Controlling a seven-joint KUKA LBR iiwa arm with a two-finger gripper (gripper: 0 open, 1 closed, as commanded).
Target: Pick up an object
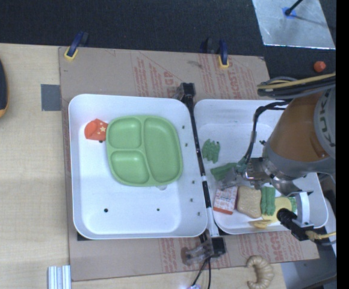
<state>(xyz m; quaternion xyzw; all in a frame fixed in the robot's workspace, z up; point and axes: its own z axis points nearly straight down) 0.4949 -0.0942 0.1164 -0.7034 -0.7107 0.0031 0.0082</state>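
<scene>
Camera view had the grey-and-orange arm's end effector point(247, 174) low in the right white bin point(234, 110), by a dark green soft piece point(224, 171), probably going for it. Couldn't tell its state. Green divided plate point(144, 150) sat in the left bin point(126, 221).

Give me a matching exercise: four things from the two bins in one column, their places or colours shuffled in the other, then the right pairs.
Things:
1. divided plate
2. red object
3. small red and white carton
4. gripper

Places or colours:
A. in the right bin, near its left wall
B. green, in the middle of the left bin
C. above the right bin, on the arm coming from the right
D. just left of the plate

Pairs: 1-B, 2-D, 3-A, 4-C
</scene>
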